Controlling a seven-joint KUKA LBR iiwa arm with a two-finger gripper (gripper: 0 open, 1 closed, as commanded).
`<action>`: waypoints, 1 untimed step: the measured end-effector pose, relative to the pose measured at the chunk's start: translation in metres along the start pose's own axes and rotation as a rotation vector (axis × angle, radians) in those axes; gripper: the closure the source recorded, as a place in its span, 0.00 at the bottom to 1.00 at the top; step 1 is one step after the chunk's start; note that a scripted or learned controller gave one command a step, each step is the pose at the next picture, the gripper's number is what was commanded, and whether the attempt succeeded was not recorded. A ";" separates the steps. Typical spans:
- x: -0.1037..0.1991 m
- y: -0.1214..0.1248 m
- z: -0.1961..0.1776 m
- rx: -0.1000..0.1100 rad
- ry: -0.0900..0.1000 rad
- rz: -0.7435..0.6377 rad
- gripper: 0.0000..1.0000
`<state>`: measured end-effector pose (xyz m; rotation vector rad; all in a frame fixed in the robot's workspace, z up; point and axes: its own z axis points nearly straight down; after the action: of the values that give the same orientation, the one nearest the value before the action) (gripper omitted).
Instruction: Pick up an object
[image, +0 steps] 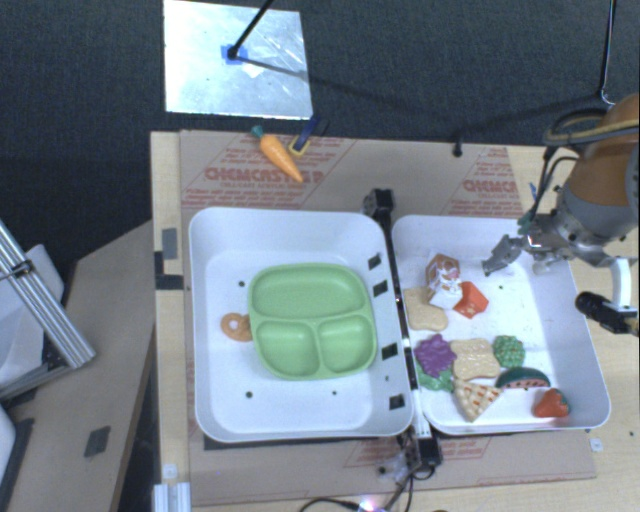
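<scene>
Orange block beside toy house

There's the grey arm at three o'clock, an orange band wrapping its rounded body above the wrist, thin dark cables looping over the top, metal-grey gripper fingers tapering at its nine o'clock end.

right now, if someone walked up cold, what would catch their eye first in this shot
The green divided plate in the middle of the left bin stands out most, with a small pretzel beside it on its left. Next is the cluster of bright toy foods in the right bin, such as the watermelon slice and purple grapes. A toy carrot lies on the cardboard behind the bins.
</scene>
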<state>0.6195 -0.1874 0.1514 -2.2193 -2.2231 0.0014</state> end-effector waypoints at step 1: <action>0.001 -0.001 0.041 0.001 0.001 0.000 0.00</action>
<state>0.6186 -0.1861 0.1099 -2.2182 -2.2225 0.0017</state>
